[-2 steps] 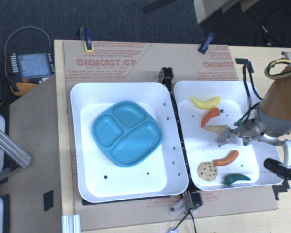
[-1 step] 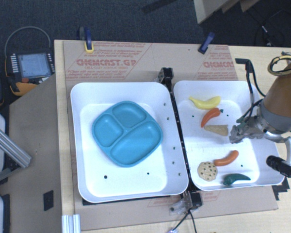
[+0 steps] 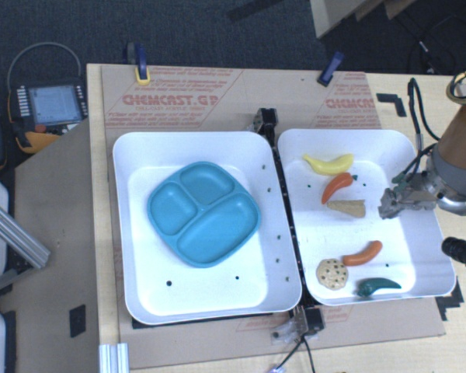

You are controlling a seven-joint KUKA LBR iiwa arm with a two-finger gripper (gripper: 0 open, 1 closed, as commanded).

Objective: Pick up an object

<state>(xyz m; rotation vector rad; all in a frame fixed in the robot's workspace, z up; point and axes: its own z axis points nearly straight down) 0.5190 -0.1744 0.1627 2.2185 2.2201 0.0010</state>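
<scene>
Leftward sits the blue plate (image 3: 204, 213) mid left bin (image 3: 132, 231). Nearest the right bin's (image 3: 419, 282) right edge, the wedge (image 3: 348, 207) lies just left of the end effector (image 3: 391, 205), long axis pointing toward it; whether the end effector is open or closed I cannot tell.

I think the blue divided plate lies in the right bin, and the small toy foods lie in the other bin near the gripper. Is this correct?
Not quite. The camera view shows the blue divided plate in the left bin, not the right one. The rest holds: the toy foods, such as the yellow banana and the cookie, lie in the right bin, near the gripper.
</scene>
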